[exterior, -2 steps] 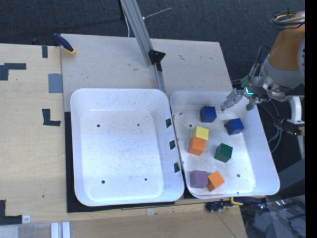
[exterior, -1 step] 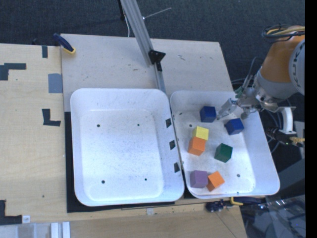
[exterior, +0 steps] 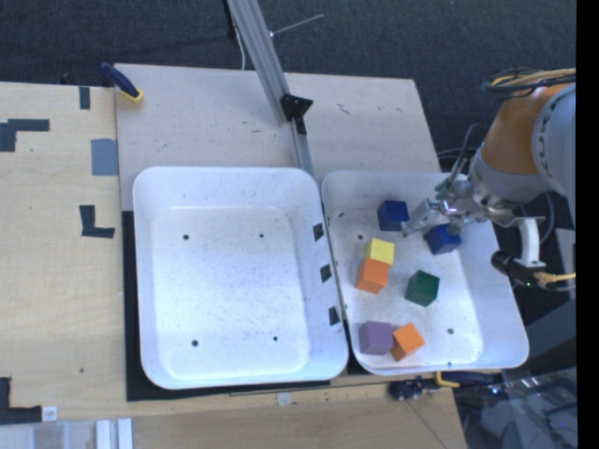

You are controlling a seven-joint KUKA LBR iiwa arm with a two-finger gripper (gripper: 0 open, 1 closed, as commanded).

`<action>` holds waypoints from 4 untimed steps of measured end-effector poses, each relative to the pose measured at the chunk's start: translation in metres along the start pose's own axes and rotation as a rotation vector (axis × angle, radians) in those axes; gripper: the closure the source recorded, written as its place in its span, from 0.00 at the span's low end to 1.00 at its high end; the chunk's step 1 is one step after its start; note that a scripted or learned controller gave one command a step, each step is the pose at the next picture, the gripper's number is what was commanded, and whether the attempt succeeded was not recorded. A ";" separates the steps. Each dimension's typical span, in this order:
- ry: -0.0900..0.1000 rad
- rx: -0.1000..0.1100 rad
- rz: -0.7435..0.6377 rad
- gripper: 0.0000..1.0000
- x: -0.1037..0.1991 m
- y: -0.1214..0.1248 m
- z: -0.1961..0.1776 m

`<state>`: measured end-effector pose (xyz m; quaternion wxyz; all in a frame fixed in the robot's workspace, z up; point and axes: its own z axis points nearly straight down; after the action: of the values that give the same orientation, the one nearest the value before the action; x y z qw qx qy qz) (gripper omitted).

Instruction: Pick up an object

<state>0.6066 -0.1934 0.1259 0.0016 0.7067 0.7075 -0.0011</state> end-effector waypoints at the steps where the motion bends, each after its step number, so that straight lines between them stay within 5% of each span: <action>1: -0.006 -0.019 -0.001 0.00 -0.002 0.005 0.007; 2: -0.007 -0.020 -0.003 1.00 -0.001 0.006 -0.001; 4: 0.003 -0.004 -0.001 1.00 -0.010 0.011 -0.096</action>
<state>0.6173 -0.2035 0.2217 0.0020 0.7064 0.7078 0.0011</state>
